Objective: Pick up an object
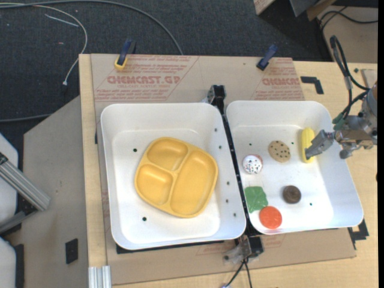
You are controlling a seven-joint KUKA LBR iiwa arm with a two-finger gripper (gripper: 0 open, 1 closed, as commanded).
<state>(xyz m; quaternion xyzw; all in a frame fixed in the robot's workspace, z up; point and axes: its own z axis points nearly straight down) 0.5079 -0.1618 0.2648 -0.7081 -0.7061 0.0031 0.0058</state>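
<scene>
The left white bin point(120, 137) is occupied by a yellow divided plate point(176, 176), which is laid slightly askew near the bin's middle, its three compartments turned upward. Just past the shared black divider, the right white bin point(336, 206) is reached, and several small objects are spread across its floor. Closest to the divider, a white ball with coloured speckles point(252, 164) is seen, and below it a green piece point(255, 197) is laid touching an orange-red round piece point(270, 217) at the bin's near edge. Further right, a tan cookie with dark chips point(279, 150) is placed in the upper middle, and a dark brown doughnut-shaped piece point(291, 194) is set below it, well apart from the others. A yellow banana-shaped object point(308, 140) is found against the bin's right part, standing roughly upright in the view. Just beside it, touching or nearly so, the gripper point(316, 148) is positioned at the end of the arm reaching in over the bin's right rim. Whether its fingers are open or closed cannot be told, and nothing is seen held between them.
</scene>
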